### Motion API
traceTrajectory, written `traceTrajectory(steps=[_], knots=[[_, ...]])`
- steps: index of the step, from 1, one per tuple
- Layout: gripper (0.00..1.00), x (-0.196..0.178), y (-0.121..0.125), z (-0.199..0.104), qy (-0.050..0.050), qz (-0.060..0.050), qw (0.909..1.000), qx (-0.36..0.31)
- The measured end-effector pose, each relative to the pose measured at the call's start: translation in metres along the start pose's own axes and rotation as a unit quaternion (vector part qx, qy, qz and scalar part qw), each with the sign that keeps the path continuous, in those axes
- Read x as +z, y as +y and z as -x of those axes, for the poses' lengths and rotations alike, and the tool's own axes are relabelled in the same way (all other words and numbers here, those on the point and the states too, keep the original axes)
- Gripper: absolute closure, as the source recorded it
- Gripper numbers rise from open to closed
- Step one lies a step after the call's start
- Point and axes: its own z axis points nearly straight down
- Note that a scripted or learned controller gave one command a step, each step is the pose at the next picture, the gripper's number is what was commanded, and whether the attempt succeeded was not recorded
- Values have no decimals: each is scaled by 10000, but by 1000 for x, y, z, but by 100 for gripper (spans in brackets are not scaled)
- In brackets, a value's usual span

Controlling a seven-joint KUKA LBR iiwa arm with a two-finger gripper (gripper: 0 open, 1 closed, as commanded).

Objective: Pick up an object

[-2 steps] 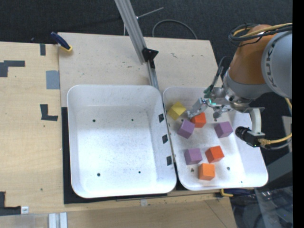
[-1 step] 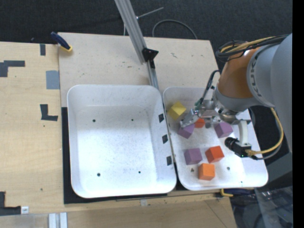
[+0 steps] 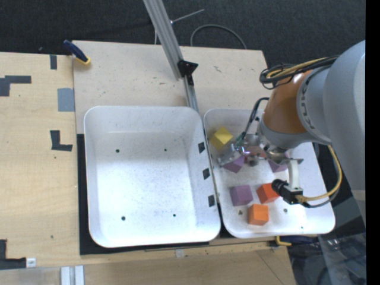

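Dark carpet is seen behind a pale wooden bench (image 3: 136,70), on which two shallow white bins sit side by side. Largest in view is the grey arm (image 3: 350,105) with its orange band, entering from 3 o'clock. Next comes the left bin (image 3: 98,135), then the right bin (image 3: 314,218), where all the loose pieces lie.

The gripper (image 3: 246,153) is lowered into the right bin's upper half, right over a small purple block (image 3: 233,164) that lies just below it towards 7 o'clock. Whether it is spread or closed cannot be told, as the wrist hides it, and no piece can be seen held.

Around it are found a yellow block (image 3: 222,137) at 11 o'clock, a second purple cube (image 3: 241,195) at 6 o'clock, a red block (image 3: 267,193) at 5 o'clock, and an orange cube (image 3: 257,214) further towards 6 o'clock.

The step in hand is judged to be the descent and closing on the small purple block. It would be done well if the block were centred under the tool, two opposite flat faces were squeezed, and the yellow block and bin wall were kept clear.

The purple block appears skewed to the bin edges, its corners roughly towards 1 and 7 o'clock. Being near cubic and partly covered, no clear long axis can be made out.
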Motion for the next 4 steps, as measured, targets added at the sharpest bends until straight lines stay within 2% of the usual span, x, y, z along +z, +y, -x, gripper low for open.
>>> traceTrajectory(steps=[1,2,3,4], knots=[[100,-9,-1,-1,1,-20,10000,-15],[100,-71,-5,1,-10,15,10000,-3],[100,-113,-4,0,-9,11,10000,-6],[100,-121,-4,-1,-5,-4,10000,-5]])
